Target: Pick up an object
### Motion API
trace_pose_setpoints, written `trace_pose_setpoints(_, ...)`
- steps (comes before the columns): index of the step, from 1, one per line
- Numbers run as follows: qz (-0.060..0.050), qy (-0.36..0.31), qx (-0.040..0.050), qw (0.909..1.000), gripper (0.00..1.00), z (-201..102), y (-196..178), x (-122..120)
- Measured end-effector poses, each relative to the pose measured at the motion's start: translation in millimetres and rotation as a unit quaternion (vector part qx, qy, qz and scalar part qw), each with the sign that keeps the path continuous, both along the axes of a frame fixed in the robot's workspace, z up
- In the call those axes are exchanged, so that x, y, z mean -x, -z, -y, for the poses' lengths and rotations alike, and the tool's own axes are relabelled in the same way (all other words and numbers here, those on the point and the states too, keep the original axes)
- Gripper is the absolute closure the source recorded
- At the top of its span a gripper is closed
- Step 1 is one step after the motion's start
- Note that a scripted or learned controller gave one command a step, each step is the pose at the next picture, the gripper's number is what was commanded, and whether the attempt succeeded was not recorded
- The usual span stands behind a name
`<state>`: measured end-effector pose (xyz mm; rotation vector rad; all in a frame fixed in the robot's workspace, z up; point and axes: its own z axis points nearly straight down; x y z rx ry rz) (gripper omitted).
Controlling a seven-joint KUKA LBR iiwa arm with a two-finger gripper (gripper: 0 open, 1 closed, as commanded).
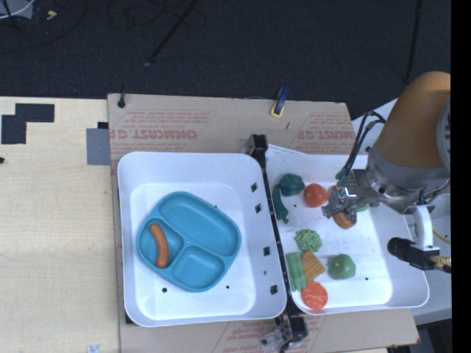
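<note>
My gripper [344, 200] hangs over the upper right part of the right bin [403, 294]. Directly under its tip lies a small orange-brown item [344, 220], partly covered by it; I cannot see if it is gripped. Just to the left sits a red tomato-like ball [316, 195]. Further left lies a dark green toy [289, 186]. Lower in the bin are a light green bumpy piece [308, 239], a long green piece [295, 271], an orange wedge [313, 264], a round green fruit [341, 266] and a red-orange ball [314, 296].
The left bin [140, 175] holds a blue compartment plate [199, 234] with an orange sausage [159, 244] in its left section. A black divider [269, 226] separates the bins. The arm's grey and orange body [416, 134] looms over the right side.
</note>
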<state>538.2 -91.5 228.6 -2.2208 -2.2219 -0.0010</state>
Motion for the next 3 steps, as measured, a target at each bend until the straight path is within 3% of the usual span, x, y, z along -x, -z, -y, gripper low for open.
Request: trace_pose_setpoints(3,-0.002,-0.002,-0.0006,1.0,1.0,-162,7,-27)
